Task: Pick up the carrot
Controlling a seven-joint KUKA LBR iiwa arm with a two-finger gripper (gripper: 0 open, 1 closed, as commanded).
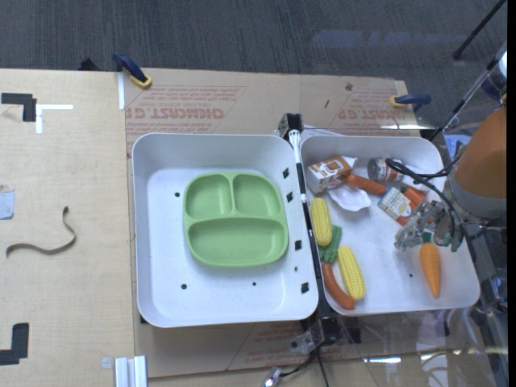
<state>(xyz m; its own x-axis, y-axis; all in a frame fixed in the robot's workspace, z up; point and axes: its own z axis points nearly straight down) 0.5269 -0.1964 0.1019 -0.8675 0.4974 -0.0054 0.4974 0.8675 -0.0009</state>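
Two shallow white bins sit side by side on a bench. The left bin (pixel 153 297) holds a green divided plate (pixel 236 219), lying flat near its middle. The right bin (pixel 459 293) holds a clutter of toy food: two corn cobs (pixel 322 220) (pixel 351 272) along its left side with a green piece between them, a sausage (pixel 337 289) at the front left, a small carton (pixel 331 172), a can (pixel 380 168), crumpled white paper (pixel 352 198) and a small box (pixel 393 204). The carrot (pixel 431 268) lies near the bin's front right wall, pointing toward the front. The gripper (pixel 427 230) hangs just above the carrot's thick end. Whether its fingers are open or closed cannot be told. Blue clamps (pixel 133 69) (pixel 409 100) hold cardboard (pixel 242 107) behind the bins.
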